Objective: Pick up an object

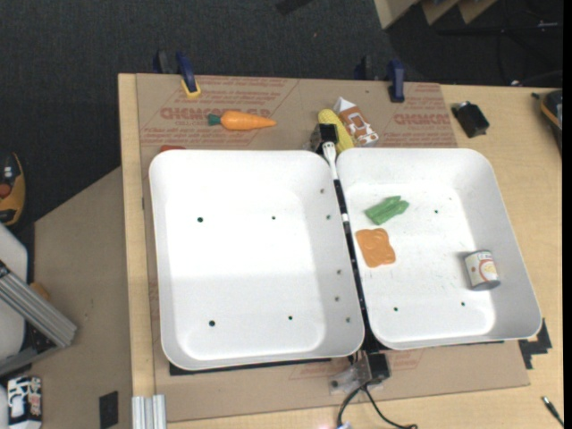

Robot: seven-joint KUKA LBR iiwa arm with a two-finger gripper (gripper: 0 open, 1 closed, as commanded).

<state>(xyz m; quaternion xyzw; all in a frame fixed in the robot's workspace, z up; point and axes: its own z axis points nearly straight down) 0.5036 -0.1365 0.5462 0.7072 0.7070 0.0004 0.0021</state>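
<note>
The right bin holds three objects. A green flat piece lies near its left side, tilted. Just below it rests an orange flat piece. A small silver can with a red label lies on its side by the bin's right wall. The left bin has a bare white floor.
A toy carrot lies on the cardboard behind the left bin. A yellow item and a small red-and-white pack sit behind the seam between the bins. Two blue clamps hold the cardboard's far edge.
</note>
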